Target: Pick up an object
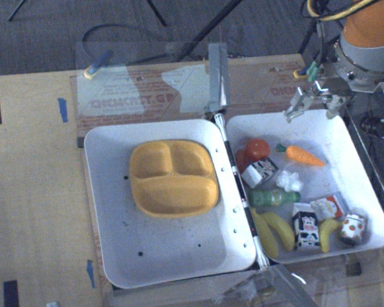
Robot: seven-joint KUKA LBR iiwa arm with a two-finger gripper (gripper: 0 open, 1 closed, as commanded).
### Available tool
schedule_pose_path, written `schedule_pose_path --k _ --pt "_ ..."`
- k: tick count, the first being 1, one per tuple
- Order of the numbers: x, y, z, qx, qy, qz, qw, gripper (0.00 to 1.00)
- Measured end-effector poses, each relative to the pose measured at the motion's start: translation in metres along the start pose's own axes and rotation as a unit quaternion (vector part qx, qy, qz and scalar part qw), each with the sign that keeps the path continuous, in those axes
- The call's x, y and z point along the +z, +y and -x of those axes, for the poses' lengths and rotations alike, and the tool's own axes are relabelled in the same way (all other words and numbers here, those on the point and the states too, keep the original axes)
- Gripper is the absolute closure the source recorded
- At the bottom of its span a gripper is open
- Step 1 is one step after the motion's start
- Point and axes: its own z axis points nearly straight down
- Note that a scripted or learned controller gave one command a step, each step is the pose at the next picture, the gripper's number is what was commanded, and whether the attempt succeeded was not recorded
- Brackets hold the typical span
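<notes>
My gripper (314, 104) hangs over the back edge of the right bin (362, 167), open, with nothing between its fingers. Just in front of it in the bin lies an orange carrot (304, 155). To the carrot's left are a red tomato (257, 148) and a small carton (260, 171). Further forward lie a white crumpled piece (289, 179), a green bottle (274, 197), two yellow bananas (272, 229), a cow-print carton (306, 229), a red and white packet (327, 206) and a spotted ball (352, 228).
The left bin (120, 244) holds a yellow divided plate (174, 177). A grey divider rail (236, 192) runs between the bins. Cables and the arm's orange band (367, 4) crowd the back right corner.
</notes>
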Motion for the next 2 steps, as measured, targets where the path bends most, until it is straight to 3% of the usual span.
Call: schedule_pose_path --k 1,2 --pt "0.156 -0.034 0.020 0.013 -0.001 0.004 0.9999 0.00" --pt "0.182 -0.096 -0.002 0.007 0.000 0.000 1.0000 0.00"
